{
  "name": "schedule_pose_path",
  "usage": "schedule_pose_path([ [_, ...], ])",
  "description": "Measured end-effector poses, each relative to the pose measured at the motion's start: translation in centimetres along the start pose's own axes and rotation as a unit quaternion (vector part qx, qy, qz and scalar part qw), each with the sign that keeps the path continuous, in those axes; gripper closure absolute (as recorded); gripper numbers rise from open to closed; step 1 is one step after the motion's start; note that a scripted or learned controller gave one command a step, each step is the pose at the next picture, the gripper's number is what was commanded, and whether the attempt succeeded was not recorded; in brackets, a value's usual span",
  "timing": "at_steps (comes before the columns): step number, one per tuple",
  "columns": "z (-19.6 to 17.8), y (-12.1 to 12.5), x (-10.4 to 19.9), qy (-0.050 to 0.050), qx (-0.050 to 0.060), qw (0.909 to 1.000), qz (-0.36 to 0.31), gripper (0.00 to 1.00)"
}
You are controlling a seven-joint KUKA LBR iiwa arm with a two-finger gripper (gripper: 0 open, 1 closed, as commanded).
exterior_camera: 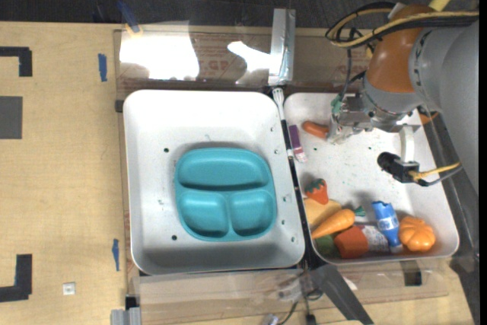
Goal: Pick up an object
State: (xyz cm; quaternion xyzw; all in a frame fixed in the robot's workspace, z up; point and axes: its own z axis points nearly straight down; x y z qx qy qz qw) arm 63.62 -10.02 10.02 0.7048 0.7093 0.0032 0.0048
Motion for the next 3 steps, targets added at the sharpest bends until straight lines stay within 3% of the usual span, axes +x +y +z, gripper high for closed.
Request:
schedule_pose_path([
  [1, 0.1, 0.0, 0.0, 0.0, 0.001, 1.0, 0.0, 0.0],
  [2, 1.5, 2.8, -0.1, 0.001, 0.012, 0.9997, 0.019, 0.0],
  [3, 1.6, 2.6, -0.7, 0.004, 0.021, 0.9925, 0.12, 0.0],
])
